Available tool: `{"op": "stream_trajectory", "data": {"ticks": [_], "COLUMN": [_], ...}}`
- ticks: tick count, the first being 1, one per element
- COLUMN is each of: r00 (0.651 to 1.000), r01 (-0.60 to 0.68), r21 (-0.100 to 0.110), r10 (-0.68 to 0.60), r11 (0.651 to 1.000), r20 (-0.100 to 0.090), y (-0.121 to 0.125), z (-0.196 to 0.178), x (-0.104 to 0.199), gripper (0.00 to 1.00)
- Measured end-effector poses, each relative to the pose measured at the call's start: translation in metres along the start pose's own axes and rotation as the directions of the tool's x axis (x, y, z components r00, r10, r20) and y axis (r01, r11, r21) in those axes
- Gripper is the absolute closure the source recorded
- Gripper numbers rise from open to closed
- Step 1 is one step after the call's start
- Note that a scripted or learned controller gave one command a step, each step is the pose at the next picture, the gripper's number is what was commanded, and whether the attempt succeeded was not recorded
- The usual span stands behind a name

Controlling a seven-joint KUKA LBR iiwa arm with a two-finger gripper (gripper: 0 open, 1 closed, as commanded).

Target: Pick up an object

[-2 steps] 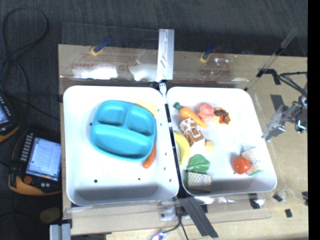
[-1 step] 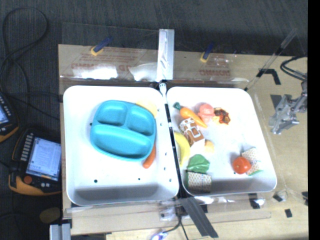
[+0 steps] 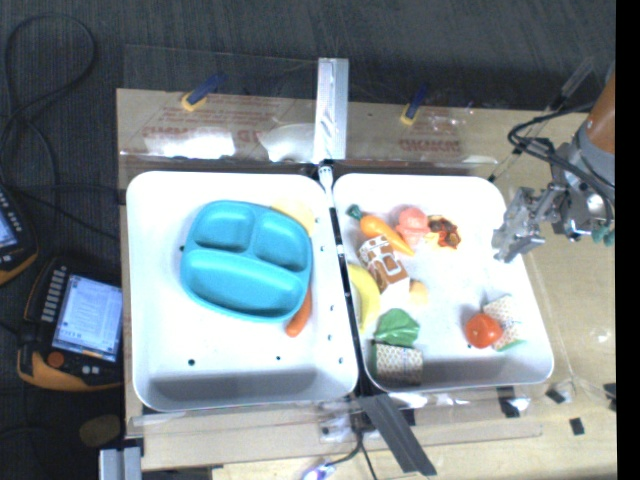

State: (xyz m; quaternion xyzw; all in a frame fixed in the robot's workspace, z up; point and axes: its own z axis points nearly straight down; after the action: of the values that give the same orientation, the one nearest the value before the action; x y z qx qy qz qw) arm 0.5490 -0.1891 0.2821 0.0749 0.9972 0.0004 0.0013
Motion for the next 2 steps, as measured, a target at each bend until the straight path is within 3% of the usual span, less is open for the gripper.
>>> {"op": "stream_trajectory", "data": {"ticks": [1,2], "r00": [0.929,0.929], "r01": [-0.371,-0.371], "r21": [0.001,0.001], "r10": [0.371,0.371], "r11": [0.929,0.929], "r20": [-0.001,-0.001], "y": [0.0623,0.0622], "z": [0.0529,0.0529], "x": [0.0106,0.0105], "gripper": [1.0,0.0]}}
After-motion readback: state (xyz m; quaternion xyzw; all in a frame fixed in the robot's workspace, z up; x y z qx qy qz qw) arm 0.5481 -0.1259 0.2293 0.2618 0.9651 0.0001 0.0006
